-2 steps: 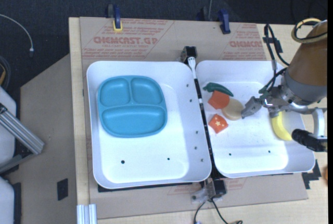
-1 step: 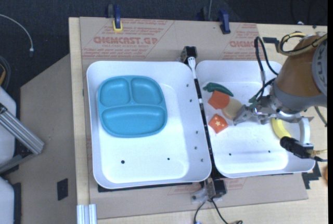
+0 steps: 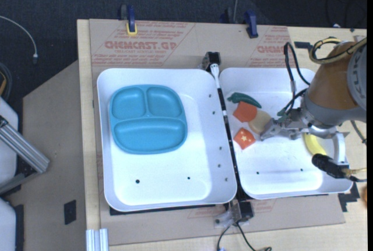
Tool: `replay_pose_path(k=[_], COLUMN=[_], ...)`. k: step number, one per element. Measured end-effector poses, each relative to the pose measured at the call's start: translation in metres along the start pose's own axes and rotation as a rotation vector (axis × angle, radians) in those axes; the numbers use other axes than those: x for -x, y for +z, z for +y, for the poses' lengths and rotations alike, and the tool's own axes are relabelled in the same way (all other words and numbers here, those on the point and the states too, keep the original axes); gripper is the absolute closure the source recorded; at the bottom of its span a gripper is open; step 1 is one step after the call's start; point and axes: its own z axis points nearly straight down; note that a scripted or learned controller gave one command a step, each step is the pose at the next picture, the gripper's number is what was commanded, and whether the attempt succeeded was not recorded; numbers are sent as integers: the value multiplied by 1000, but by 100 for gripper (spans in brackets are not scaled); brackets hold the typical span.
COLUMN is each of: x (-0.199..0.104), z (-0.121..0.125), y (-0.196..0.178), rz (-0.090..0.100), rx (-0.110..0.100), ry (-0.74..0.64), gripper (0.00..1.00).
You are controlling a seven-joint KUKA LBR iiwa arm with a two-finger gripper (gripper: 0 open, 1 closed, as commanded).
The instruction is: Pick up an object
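On your cardboard-topped bench [image 3: 175, 34], the right bin [image 3: 280, 180] holds toys clustered near its left wall; your gripper [image 3: 269, 131] reaches them, its state untellable.

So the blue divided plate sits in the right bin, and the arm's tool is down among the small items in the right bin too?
Not quite. The camera view shows the blue divided plate in the left bin. The rest holds: the tool is down among the small items in the right bin.
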Motion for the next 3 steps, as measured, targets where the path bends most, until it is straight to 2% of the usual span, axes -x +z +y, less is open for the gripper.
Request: replay_pose_path(k=[1,2,3], x=[0,0,4], z=[0,-3,0], y=[-10,-54,-116], rz=[-1,-3,-4], rx=[2,8,9], ry=[1,-1,-1], gripper=[100,100,100])
